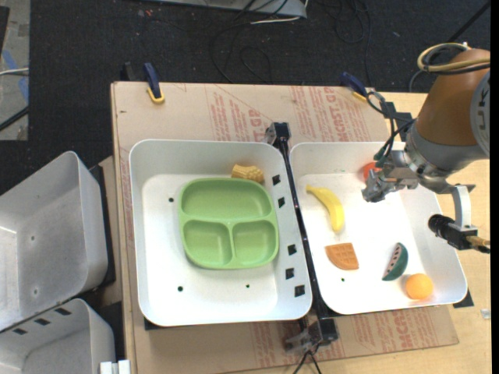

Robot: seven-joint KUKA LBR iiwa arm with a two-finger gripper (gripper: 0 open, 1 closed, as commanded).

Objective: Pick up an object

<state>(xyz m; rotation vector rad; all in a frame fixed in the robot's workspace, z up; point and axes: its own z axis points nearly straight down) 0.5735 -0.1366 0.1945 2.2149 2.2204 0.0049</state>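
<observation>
Cardboard covers the bench (210, 107), and two white bins sit on it side by side. Taking the banana (329, 206) in the right bin (460, 283) as landmark: the gripper (375, 187) hangs just right of its upper end, beside a small red-orange object (368, 169); whether the claw is open or holds anything cannot be told. Below the banana lies an orange wedge (343, 255), with a watermelon slice (395, 262) and an orange (419, 287) further right. Left of the banana, the left bin (148, 287) holds a green divided plate (229, 222) and a waffle-like piece (248, 173).
</observation>
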